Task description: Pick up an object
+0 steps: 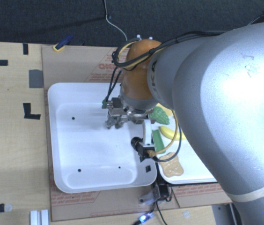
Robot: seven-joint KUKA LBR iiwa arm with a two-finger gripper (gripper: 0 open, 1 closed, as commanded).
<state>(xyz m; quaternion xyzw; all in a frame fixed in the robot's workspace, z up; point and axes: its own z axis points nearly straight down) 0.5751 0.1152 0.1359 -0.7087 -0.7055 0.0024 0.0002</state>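
Glossy grey arm point(216, 107) with an orange wrist band point(139, 74) (black and yellow cables looping around it).

Grey arm point(216, 107) with orange band point(139, 71), entering from right. Tool point(115, 118) low over left white bin point(62, 125), upper right part. Right bin point(193, 175), mostly hidden: green piece point(160, 115), yellow piece point(168, 131), tan piece point(172, 168). Wooden worktop point(10, 144) beneath.
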